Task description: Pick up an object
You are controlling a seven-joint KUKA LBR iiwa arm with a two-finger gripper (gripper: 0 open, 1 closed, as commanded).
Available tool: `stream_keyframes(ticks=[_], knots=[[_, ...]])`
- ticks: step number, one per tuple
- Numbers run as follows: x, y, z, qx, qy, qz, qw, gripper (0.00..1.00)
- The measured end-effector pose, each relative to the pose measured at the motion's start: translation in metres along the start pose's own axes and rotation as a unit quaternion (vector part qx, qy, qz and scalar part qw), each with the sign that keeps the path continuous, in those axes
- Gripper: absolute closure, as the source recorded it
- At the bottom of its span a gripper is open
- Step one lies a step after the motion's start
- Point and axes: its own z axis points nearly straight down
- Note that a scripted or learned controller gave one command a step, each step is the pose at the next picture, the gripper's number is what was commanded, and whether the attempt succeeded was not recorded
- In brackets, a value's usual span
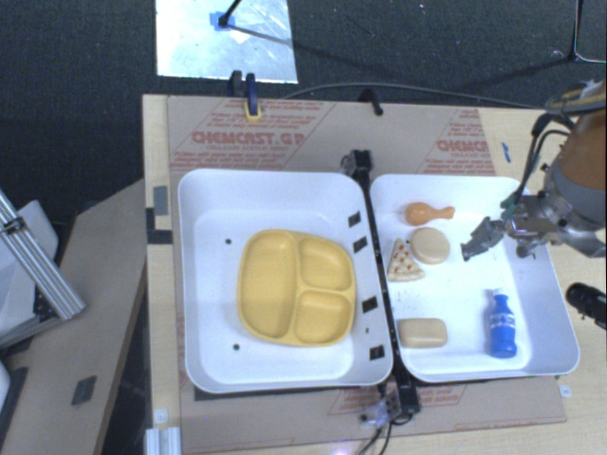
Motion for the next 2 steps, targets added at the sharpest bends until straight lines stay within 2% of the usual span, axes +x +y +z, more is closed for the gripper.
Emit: stream_keyframes(ticks=[1, 2], knots=[[0.000, 0.002, -0.005, -0.005, -0.001, -0.001, 1.0000, 0.00], [0.003, 0.010, 0.040, -0.003, 0.000, -0.001, 1.0000, 0.00]])
